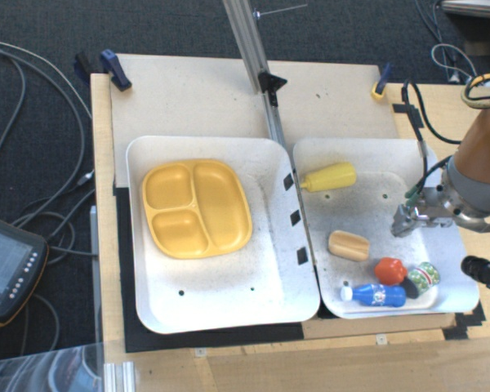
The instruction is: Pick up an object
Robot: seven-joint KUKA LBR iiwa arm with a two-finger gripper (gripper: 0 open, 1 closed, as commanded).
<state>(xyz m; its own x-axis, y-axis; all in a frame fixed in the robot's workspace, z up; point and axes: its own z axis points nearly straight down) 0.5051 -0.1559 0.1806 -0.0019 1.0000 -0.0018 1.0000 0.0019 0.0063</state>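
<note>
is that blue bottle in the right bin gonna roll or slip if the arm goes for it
The blue bottle lies on its side and looks round-bodied, so a nudge would probably roll it. It looks like smooth plastic, so it may slip from a pinch. The red ball beside it would likely get bumped.

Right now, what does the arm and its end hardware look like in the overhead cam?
The arm enters at the right edge: a rounded orange-brown band above a grey wrist segment. Black cables loop along it from the bench's back edge, with a green-tinted bit near the wrist. The gripper is small, bare silver metal, hanging over the right bin. No markings are legible.
</note>
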